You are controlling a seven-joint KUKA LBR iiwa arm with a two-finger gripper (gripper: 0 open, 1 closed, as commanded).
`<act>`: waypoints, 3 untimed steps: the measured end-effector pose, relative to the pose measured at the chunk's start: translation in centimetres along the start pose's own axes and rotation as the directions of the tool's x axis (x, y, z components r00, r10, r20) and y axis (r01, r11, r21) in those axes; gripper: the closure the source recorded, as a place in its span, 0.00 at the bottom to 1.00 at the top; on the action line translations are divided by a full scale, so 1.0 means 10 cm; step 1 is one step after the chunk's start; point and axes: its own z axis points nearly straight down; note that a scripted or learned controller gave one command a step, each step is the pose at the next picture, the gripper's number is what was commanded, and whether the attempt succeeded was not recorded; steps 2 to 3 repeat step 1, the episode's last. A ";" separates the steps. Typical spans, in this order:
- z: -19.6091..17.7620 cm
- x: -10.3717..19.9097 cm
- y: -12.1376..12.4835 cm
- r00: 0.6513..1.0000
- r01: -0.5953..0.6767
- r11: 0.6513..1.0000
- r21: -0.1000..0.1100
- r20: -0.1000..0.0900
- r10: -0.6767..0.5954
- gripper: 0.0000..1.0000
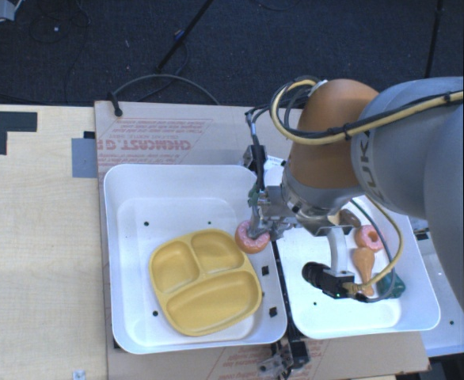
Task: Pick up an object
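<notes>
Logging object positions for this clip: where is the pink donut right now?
The pink donut sits at the left bin's right edge, by the divider, just off the yellow divided plate's upper right corner, directly under the gripper.

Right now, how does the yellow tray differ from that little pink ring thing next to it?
The yellow divided tray is far larger than the pink donut. The tray is squarish with three compartments; the donut is a round ring. The tray lies out in the left bin, while the donut sits at the bin's right wall, under the end effector. Both are in the left bin.
</notes>
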 end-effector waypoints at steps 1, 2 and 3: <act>-0.08 0.42 -0.17 1.000 0.000 1.000 -0.001 0.000 0.000 1.00; -0.08 0.42 -0.17 1.000 0.000 1.000 -0.001 0.000 0.000 1.00; -0.08 0.42 -0.17 1.000 0.000 1.000 -0.001 0.000 0.000 1.00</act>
